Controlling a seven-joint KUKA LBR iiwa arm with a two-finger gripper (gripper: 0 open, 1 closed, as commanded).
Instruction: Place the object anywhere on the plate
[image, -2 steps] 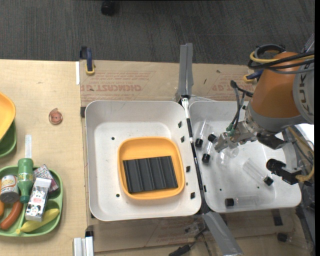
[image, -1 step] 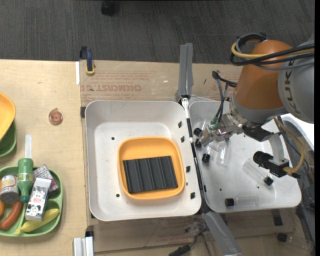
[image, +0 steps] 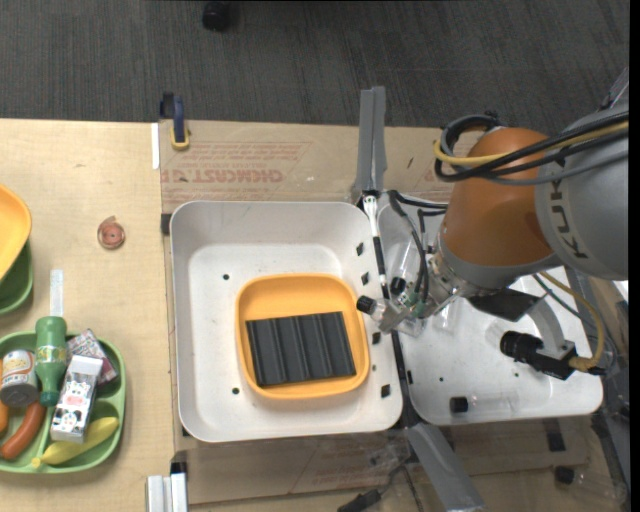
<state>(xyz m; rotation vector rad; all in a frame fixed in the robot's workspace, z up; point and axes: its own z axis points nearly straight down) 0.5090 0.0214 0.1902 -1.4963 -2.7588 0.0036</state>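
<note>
An orange, square plate (image: 298, 289) with rounded corners lies in the middle of the left white bin (image: 200, 300). A black, ribbed, flat rectangular object (image: 301, 348) rests on the plate and covers most of its lower part. My gripper (image: 383, 310) hangs low over the divide between the two bins, just right of the plate's right rim and apart from the black object. The grey arm with its orange band (image: 500, 200) rises behind it and hides much of the right bin.
The right white bin (image: 500, 392) lies under the arm, with cables and a black fitting (image: 530, 348) over it. On the bench at left stand a green tray of toy food (image: 110, 420), a yellow bowl (image: 10, 235) and a small pink piece (image: 111, 234).
</note>
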